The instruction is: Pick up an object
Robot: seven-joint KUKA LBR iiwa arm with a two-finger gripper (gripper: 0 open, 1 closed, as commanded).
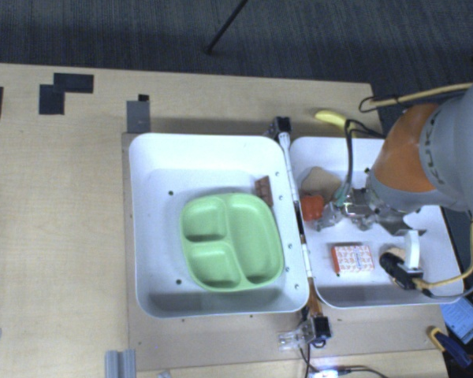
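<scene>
My gripper (329,215) hangs low over the left part of the right bin (433,219), reaching in from the right. Just to its left, an orange-red object (311,205) lies close against the bin's left wall, close to the gripper tip. A red-and-white patterned block (352,258) rests on the bin floor below the gripper, apart from it. A tan object (318,181) sits at the back, above the orange one. I see nothing lifted off the floor.
The left bin (154,211) holds a green divided plate (231,241) and a small brown piece (262,187) by its right wall. A yellow object (329,117) lies on the bench behind the right bin.
</scene>
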